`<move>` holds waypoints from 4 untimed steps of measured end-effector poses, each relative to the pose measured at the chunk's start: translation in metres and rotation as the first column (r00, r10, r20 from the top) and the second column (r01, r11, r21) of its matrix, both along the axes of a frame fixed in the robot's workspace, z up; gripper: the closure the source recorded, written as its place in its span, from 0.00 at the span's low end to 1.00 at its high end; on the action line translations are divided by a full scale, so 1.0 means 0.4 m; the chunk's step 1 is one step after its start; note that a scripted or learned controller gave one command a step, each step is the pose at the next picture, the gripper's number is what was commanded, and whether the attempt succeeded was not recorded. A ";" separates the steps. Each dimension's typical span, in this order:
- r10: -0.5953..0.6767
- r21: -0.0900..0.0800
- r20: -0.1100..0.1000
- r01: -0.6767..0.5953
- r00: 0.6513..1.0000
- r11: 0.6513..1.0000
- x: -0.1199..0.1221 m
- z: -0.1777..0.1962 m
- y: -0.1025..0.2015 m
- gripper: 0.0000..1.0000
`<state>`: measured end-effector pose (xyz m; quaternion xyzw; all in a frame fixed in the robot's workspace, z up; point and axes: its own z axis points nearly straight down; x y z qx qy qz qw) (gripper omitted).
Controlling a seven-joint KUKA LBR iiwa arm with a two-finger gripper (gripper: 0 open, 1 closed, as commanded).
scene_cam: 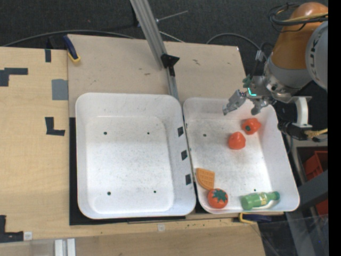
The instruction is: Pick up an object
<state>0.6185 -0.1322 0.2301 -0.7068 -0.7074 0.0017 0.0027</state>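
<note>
Red toy tomato (251,125) lies in the right bin (266,167), just below the jaws, which hang apart and hold nothing.

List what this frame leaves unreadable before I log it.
- Gripper, camera view: fingers spread over the right bin's far edge, nothing between them; its height above the bin is unreadable from this slant.
- Green bottle: label too small to read.
- Orange item: too small to identify.

Fixed above the bench (122,63), looking down at a slant on both white bins: left bin (85,143) and right bin (266,169). Far enough to frame both whole, arm (295,41) entering from right.
</note>
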 end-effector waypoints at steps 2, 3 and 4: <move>0.001 -0.001 -0.001 -0.001 1.000 1.000 -0.015 -0.149 0.012 0.00; 0.001 -0.001 -0.002 -0.001 1.000 1.000 -0.036 -0.295 0.032 0.00; 0.001 -0.003 0.003 -0.001 1.000 1.000 -0.037 -0.357 0.033 0.00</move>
